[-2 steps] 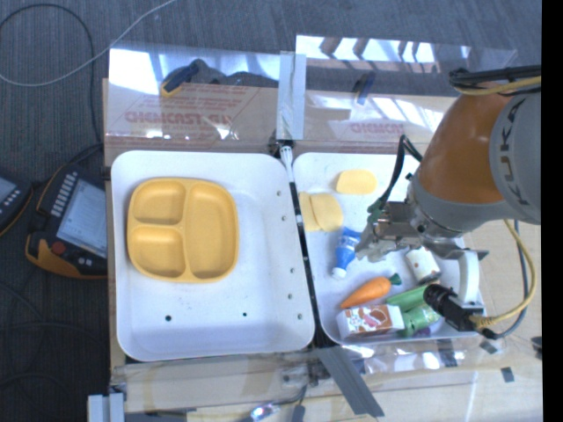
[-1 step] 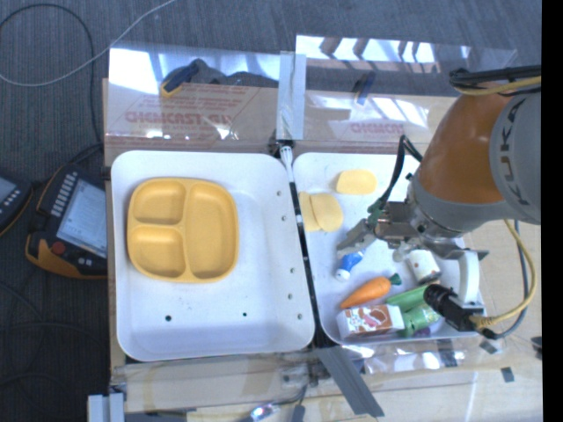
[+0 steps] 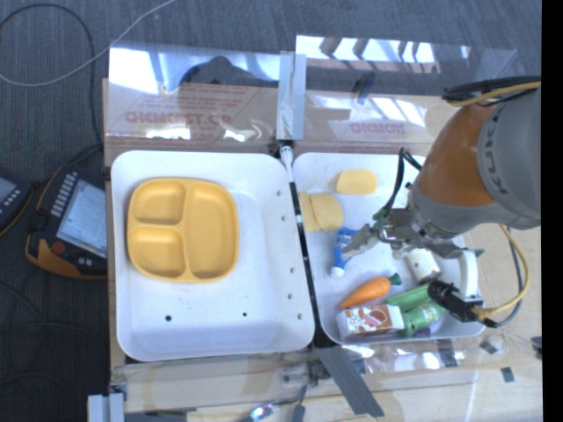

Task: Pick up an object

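Over the right bin [image 3: 310, 170] we see our arm [image 3: 479, 170] reaching in from the right, its jaws hanging low above the bin's middle. We read the metal fingers [image 3: 365, 238] as spread apart with nothing between them, though at this size we cannot be certain how wide the gap is. Just left of the fingers lies a blue-and-white tube [image 3: 339, 251], near the divider between the bins. Below it sit a carrot [image 3: 367, 292], a small carton [image 3: 371, 321] and a green bottle [image 3: 413, 299], crowded along the bin's near wall. Two yellow pieces [image 3: 355, 181] lie toward the far side, one of them [image 3: 322, 212] against the divider. A white cylinder [image 3: 422, 263] sits under the wrist. The left bin [image 3: 202, 328] holds a yellow divided plate [image 3: 184, 229].

We judge the step in hand to be the approach: nothing is grasped yet. Our nearest candidate is the tube. The next move calls for centring the jaws across its narrow body, descending to the bin floor, and closing without nudging it against the divider.
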You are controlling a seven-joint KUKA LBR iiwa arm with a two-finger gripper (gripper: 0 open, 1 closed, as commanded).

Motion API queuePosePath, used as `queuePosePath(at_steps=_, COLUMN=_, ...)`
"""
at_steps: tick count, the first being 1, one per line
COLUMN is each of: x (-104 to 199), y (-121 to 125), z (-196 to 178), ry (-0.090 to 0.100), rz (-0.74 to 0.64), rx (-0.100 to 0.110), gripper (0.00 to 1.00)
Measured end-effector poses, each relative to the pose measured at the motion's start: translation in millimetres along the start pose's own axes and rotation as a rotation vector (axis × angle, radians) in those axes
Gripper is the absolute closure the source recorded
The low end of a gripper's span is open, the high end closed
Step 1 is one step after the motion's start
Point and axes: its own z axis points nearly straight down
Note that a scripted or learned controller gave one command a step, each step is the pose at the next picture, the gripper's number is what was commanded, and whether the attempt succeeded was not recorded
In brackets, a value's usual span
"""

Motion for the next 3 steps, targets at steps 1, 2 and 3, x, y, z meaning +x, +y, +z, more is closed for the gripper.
queuePosePath(at_steps=1, x=1.5, y=24.3, z=66.2, ry=-0.003, rz=-0.139, rx=-0.012, gripper=0.0)
queuePosePath(at_steps=2, x=42.8, y=27.8, z=-26.5, ry=-0.002, rz=-0.17, rx=-0.003, gripper=0.0)
queuePosePath(at_steps=3, x=33.0, y=58.1, z=-58.7, ry=-0.003, rz=-0.125, rx=-0.002, gripper=0.0)
